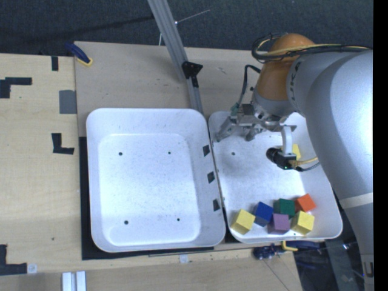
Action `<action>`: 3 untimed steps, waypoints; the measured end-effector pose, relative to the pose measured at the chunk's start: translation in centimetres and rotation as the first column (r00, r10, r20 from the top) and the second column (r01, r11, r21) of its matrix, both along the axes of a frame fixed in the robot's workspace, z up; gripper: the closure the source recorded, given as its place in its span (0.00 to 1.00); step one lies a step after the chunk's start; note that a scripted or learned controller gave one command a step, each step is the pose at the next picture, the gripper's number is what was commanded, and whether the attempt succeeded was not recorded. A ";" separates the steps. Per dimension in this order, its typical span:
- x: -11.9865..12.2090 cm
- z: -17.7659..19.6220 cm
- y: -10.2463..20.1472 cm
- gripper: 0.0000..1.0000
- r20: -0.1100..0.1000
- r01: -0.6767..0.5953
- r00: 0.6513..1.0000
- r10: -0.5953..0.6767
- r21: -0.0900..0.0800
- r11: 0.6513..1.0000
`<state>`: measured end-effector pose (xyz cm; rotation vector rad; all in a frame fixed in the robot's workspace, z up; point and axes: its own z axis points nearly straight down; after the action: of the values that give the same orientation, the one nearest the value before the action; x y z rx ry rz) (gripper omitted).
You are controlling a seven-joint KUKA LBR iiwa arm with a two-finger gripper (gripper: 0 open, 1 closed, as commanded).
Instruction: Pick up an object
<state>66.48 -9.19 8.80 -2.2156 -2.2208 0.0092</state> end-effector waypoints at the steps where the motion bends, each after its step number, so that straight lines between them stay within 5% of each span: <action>1: 0.2 1.3 0.1 1.00 0.005 -0.001 1.000 0.001 0.001 1.000; 3: 0.5 13.6 0.7 1.00 0.013 0.000 1.000 0.000 0.000 1.000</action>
<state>66.98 -8.52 22.35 -2.2219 -2.2273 -0.0061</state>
